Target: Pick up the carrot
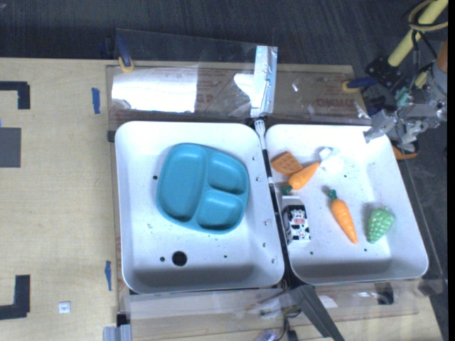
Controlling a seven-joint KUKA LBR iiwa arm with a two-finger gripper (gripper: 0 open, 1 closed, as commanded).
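The claw [402, 123], its opening impossible to judge, sits at the right white bin's [409, 261] far right corner, well apart from the small orange green-topped carrot [343, 216] lying inside that bin.

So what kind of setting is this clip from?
Probably a robot grasping test bench: two shallow white plastic bins side by side, toy food like an orange plastic carrot, and a blue divided plastic plate.

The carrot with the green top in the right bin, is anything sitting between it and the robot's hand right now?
Nothing visible blocks it. The hand is at the right bin's upper right corner, and the carrot lies on open floor below it. The green bumpy toy sits just to its right, apart from it but close enough to crowd a grasp.
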